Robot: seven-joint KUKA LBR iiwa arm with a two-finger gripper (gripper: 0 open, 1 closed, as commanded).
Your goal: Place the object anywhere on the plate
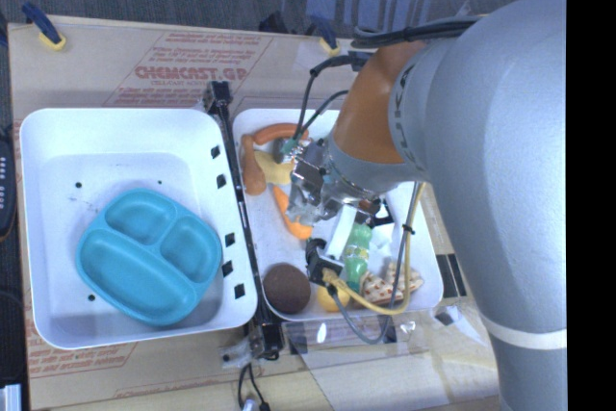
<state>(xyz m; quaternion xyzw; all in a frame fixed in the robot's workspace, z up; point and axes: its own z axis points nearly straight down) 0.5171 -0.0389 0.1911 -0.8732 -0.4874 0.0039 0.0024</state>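
Note:
A blue plate (149, 252) with three compartments lies in the left bin (58, 140), nothing on it. The arm reaches over the right bin (252, 124), and its gripper (306, 207) hangs low among the toy food there. Right beneath and beside it lie orange pieces (289, 217) and a tan piece (254, 170). The wrist blocks the fingertips, so whether anything sits between them is hidden.
The right bin also holds a brown round object (287, 289) at the front, a green item (356, 250), a yellow piece (332, 298) and a waffle-like cracker (390, 287). A yellow cable loops along the front. Black clips line the divider between the bins.

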